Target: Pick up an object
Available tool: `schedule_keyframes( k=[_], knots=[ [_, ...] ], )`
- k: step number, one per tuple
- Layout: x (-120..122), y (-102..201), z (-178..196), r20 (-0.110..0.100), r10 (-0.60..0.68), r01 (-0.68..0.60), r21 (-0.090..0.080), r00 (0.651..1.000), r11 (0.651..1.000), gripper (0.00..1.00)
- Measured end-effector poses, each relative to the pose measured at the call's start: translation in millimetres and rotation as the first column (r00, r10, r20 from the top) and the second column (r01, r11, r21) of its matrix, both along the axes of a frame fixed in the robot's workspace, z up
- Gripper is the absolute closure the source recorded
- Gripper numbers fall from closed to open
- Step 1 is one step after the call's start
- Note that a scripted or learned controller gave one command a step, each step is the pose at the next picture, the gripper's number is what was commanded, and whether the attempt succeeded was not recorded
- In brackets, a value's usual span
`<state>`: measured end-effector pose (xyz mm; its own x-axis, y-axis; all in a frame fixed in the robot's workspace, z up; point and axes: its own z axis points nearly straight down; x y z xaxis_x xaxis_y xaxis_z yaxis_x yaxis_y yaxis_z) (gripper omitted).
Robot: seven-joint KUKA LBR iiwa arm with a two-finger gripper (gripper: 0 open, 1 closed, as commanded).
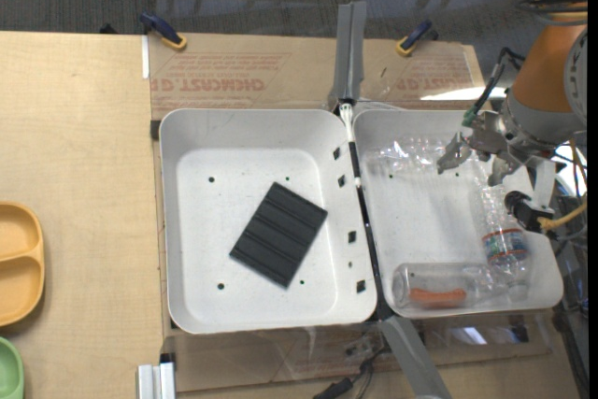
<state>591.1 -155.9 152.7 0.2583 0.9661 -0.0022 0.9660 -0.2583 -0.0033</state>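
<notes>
Claw (474,159) splayed wide and gripping nothing, clear plastic bottle (503,234) just below in right bin (411,220).

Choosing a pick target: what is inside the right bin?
The right bin holds a clear bottle, a clear tube with an orange thing inside, and crumpled clear plastic. Anything under these is hidden.

Two bins sit side by side on the bench, left bin (177,201) and right bin (374,201) touching along a centre seam. A flat ridged slab (278,234) lies tilted near the left bin's middle. In the right bin, a crumpled bag (411,154) lies at 11 o'clock, a bottle (503,238) at 3 o'clock and a tube (439,285) at 6 o'clock, with the gripper (475,154) over the 1 o'clock corner; a tray (19,266) sits at the bench's 9 o'clock edge.
</notes>
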Motion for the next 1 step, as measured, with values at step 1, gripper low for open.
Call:
schedule_keyframes(
  k=[1],
  knots=[
    [-16.2,-54.1,-25.9,0.003,0.459,-0.459,0.001,0.888,0.888,0.0]
  ],
)
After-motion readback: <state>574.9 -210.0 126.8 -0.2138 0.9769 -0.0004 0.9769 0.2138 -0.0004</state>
